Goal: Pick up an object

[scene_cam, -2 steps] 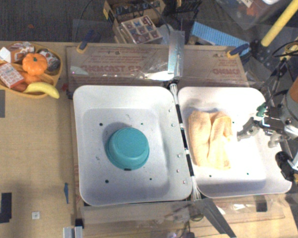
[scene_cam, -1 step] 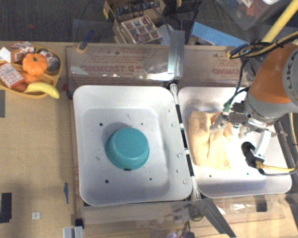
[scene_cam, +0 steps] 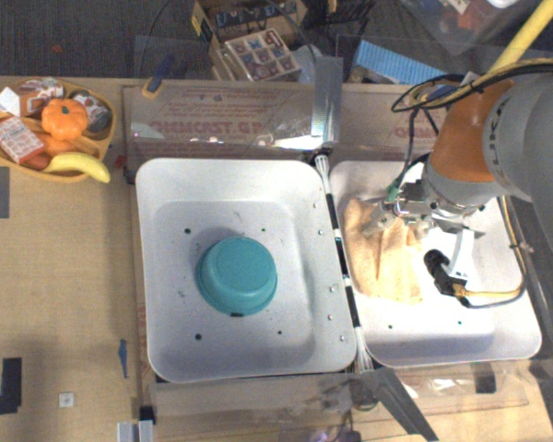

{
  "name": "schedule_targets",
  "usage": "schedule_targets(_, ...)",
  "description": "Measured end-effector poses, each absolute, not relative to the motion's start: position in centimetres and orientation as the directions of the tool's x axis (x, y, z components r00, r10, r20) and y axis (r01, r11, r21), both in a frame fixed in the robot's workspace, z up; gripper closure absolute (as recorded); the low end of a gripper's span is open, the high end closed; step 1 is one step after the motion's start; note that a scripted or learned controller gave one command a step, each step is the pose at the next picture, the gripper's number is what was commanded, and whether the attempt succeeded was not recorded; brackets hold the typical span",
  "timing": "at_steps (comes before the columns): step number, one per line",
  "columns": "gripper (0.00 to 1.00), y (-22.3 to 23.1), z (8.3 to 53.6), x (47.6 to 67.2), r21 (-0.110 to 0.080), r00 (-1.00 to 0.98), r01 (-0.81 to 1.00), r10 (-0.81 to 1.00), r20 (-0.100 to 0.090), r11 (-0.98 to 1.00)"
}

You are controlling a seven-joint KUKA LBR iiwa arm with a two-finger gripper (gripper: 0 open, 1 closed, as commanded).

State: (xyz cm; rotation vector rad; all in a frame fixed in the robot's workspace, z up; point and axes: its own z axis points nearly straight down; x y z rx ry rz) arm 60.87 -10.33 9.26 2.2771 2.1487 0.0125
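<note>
A tan, crumpled cloth-like object (scene_cam: pixel 384 258) lies on the left side of the right bin (scene_cam: pixel 498 339). A teal bowl (scene_cam: pixel 238 274) sits upside down in the middle of the left bin (scene_cam: pixel 166 191). My gripper (scene_cam: pixel 399 212) is low over the right bin, at the upper right edge of the tan object and seemingly touching it. The grey arm with its orange band (scene_cam: pixel 470 141) reaches in from the right and hides the bin's back right part.
A black cable with an orange tip (scene_cam: pixel 447 279) hangs from the wrist over the right bin. A basket of toy fruit (scene_cam: pixel 48 132) stands on the bench at the far left. Boxes and clutter (scene_cam: pixel 258 35) lie behind the bins.
</note>
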Motion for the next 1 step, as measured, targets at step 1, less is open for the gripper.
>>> schedule_targets(1,1.0,-10.33,10.55,61.13,0.022,0.06,0.998,0.998,0.0,-0.06)
